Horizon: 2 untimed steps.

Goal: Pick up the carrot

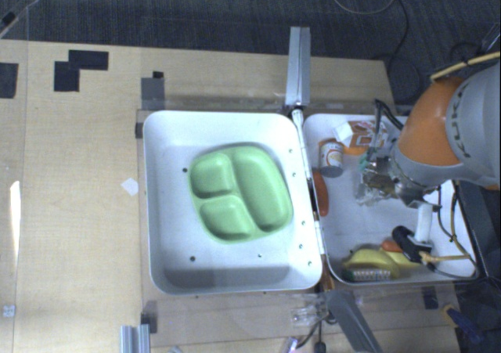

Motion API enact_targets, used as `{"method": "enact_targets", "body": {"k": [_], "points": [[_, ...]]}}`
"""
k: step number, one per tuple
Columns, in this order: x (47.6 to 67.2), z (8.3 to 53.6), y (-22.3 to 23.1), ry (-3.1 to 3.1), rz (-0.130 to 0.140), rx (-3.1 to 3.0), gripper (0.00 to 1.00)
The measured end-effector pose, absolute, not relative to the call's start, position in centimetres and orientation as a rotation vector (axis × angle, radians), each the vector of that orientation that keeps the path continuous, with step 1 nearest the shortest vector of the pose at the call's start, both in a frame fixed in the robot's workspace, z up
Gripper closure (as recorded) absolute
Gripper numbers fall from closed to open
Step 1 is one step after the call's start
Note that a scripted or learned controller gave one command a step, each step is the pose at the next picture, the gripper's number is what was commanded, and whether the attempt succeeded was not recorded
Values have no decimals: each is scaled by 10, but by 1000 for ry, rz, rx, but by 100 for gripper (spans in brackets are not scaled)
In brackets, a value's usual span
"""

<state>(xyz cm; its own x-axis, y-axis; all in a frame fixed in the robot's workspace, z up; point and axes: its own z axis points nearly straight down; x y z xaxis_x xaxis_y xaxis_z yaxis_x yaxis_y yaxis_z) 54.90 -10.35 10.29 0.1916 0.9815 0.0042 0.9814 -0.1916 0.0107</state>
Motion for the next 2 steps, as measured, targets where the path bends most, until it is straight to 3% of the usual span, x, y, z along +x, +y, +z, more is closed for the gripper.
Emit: {"method": "enact_targets", "body": {"k": [1,2], "points": [[549,103,-104,1994,16,2421,0],[550,114,-103,1994,20,2419,100]]}}
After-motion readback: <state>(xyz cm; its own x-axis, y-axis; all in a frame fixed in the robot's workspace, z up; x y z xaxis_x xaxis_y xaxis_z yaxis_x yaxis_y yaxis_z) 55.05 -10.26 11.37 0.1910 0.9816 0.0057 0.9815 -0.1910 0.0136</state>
